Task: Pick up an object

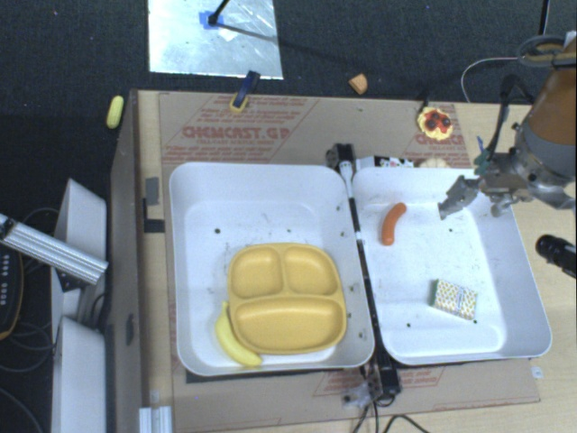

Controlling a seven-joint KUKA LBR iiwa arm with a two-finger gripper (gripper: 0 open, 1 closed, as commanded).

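In the right bin (518,327) lie an orange sausage (391,223) near the back left and a small patterned block (455,299) toward the front. My gripper (473,207) hangs over the bin's back right part, to the right of the sausage and apart from it. Its fingers stand open with nothing between them. The left bin (194,242) holds a yellow divided plate (287,296) with a yellow banana (233,341) tucked against its front left edge.
Behind the bins, a small toy pizza (435,122) rests on the cardboard. An orange piece (359,83), a yellow object (114,111) and a blue-yellow clip (243,90) lie further back. A black divider (358,242) runs between the bins.
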